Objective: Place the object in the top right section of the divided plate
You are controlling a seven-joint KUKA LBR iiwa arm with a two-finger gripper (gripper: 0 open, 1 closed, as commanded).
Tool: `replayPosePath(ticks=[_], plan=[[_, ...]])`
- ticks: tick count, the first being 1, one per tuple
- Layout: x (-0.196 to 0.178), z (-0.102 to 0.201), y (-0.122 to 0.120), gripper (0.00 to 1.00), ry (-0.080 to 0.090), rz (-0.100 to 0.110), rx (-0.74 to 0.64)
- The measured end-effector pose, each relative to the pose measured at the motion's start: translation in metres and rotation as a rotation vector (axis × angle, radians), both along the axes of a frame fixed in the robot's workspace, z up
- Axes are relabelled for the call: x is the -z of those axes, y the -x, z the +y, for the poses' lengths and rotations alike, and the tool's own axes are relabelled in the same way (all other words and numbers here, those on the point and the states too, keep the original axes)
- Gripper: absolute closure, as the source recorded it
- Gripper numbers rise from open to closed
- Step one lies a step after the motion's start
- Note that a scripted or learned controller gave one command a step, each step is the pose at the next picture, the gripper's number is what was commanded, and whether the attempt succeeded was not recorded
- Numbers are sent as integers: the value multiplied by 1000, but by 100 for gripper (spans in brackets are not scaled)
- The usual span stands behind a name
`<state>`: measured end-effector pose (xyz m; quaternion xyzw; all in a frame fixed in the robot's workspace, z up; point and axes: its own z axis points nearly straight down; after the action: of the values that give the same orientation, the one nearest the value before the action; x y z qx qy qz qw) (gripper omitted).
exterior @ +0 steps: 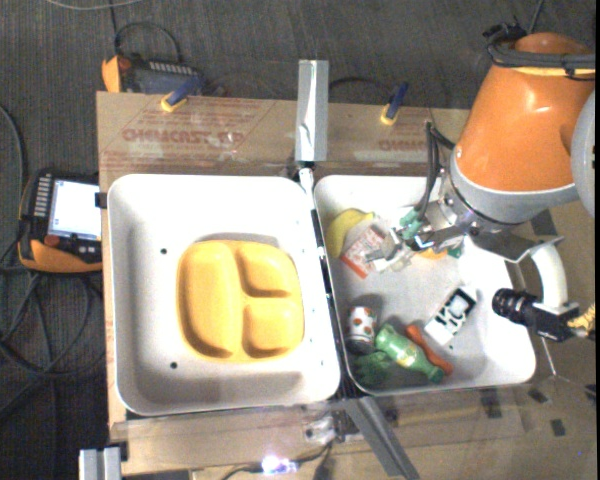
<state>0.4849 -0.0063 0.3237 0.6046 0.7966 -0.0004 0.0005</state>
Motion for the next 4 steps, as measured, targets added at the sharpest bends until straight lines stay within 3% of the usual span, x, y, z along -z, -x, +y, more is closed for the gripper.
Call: replayPosePath(ticks=[1,2,3,4], plan=[[114,26,2,100,1,5,470],[142,77,3,100,0,8,202],[-11,58,-43,100,3,0,260],[89,90,2,100,-1,5,1]])
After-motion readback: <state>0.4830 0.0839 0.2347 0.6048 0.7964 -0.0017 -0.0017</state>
